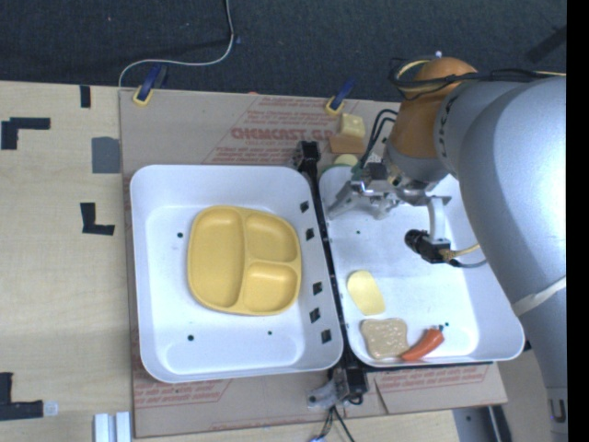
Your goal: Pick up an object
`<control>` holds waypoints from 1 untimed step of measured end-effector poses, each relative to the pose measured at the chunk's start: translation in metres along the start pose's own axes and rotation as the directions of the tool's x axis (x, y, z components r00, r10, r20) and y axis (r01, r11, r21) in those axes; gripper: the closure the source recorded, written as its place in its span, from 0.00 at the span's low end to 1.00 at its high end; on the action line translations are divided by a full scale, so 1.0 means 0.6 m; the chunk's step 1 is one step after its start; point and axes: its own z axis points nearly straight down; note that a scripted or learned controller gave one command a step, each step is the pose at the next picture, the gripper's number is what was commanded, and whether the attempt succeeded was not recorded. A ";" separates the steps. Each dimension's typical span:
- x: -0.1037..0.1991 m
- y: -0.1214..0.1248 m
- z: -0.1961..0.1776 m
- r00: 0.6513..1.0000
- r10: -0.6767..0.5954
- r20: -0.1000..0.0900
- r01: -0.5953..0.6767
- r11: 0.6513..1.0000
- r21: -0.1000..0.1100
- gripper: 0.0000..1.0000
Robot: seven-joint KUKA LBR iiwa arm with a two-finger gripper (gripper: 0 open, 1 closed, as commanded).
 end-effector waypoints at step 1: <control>-0.014 -0.014 0.000 1.000 0.001 0.001 -0.001 1.000 0.002 0.00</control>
